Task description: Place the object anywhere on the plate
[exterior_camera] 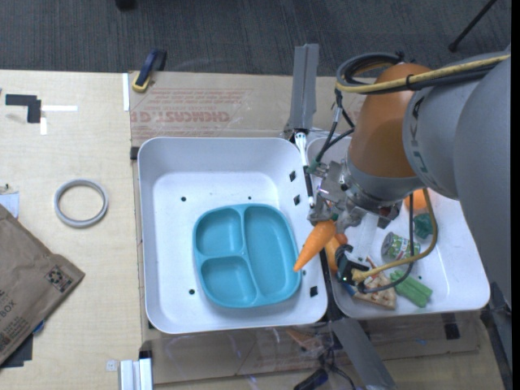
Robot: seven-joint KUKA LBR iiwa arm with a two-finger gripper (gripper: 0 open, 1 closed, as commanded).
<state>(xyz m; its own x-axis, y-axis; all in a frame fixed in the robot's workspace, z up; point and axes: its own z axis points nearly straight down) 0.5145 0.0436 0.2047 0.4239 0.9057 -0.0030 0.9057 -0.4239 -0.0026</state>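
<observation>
One blue plate point(244, 254) in left bin point(162, 218), one carrot point(315, 243) gripped in jaws, two bins

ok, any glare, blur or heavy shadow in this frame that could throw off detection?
Camera view: even, soft light; the blue plate is crisp with mild sheen; the left bin shows faint shadow along its walls; the carrot is sharp; the arm looms large and slightly soft.
</observation>
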